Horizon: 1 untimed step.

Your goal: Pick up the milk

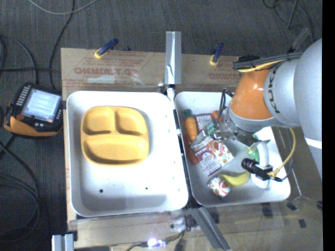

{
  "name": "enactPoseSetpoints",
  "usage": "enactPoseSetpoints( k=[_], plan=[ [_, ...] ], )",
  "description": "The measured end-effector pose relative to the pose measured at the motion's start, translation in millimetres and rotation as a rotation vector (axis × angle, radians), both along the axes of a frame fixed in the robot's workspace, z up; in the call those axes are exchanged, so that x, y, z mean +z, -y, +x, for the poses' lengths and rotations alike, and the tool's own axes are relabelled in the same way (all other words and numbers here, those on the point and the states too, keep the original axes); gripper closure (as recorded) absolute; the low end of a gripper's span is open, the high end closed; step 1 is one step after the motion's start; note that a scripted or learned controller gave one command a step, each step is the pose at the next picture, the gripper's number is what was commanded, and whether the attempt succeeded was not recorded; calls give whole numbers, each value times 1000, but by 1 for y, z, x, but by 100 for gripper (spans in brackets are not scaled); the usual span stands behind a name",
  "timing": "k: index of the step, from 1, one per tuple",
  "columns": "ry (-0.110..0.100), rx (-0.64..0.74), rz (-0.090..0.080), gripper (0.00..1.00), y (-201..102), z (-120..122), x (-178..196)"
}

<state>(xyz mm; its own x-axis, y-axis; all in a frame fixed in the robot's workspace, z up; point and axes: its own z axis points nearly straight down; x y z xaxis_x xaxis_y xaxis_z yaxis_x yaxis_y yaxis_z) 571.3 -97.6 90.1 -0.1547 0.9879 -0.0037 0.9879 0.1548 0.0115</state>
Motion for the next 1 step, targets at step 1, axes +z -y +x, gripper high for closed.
enactPoseSetpoints(
  k=[1],
  plan=[
    [3,1,1,100,-1,1,10]
  ],
)
